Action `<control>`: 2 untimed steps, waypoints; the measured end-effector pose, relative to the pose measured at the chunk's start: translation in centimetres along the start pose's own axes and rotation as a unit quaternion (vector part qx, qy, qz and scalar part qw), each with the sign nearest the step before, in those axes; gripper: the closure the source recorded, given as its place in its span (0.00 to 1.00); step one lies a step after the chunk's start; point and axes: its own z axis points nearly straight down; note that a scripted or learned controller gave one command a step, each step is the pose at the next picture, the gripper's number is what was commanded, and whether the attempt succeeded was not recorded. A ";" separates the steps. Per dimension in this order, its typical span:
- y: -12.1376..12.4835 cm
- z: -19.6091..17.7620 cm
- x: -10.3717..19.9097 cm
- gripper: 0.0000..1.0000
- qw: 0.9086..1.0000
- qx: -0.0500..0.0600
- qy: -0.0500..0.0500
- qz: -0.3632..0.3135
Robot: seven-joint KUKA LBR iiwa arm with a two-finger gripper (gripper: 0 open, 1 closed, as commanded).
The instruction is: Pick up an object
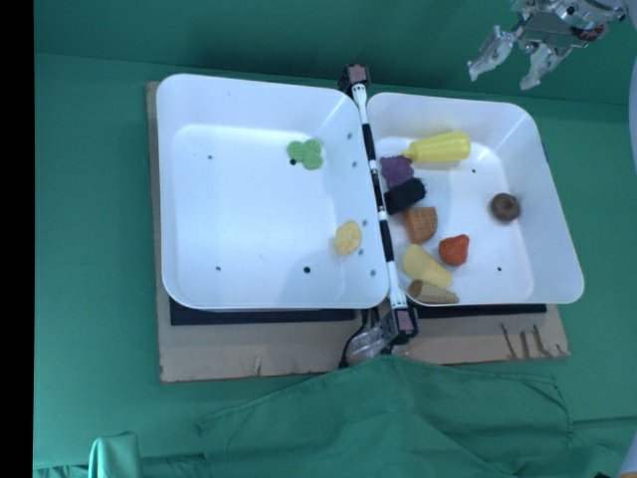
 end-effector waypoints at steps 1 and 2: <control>0.0 0.0 0.0 0.00 1.000 0.000 0.000 0.000; 0.9 5.0 -0.5 0.00 1.000 0.002 -0.001 0.000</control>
